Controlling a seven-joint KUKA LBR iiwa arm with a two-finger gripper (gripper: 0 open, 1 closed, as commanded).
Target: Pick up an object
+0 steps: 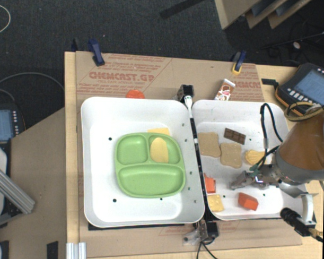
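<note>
My gripper (pixel 240 181) reaches in from the right and hangs low over the right bin (pixel 274 111), its fingers spread with nothing between them. An orange-red block (pixel 247 201) lies just below and right of the fingertips. Two tan bread slices (pixel 208 144) (pixel 230 155) sit up and left of the gripper. A brown chocolate piece (pixel 235 136) lies further back. A yellow piece (pixel 253 156) lies near the arm. At the bin's left edge rest a small orange piece (pixel 209 184) and a yellow cheese piece (pixel 215 203).
The left bin (pixel 98 119) holds a green divided plate (pixel 149 165) with a yellow item (pixel 159 149) in its upper right compartment. A small snack packet (pixel 225 90) lies on the cardboard behind the bins. A teach pendant (pixel 306 89) sits at the far right.
</note>
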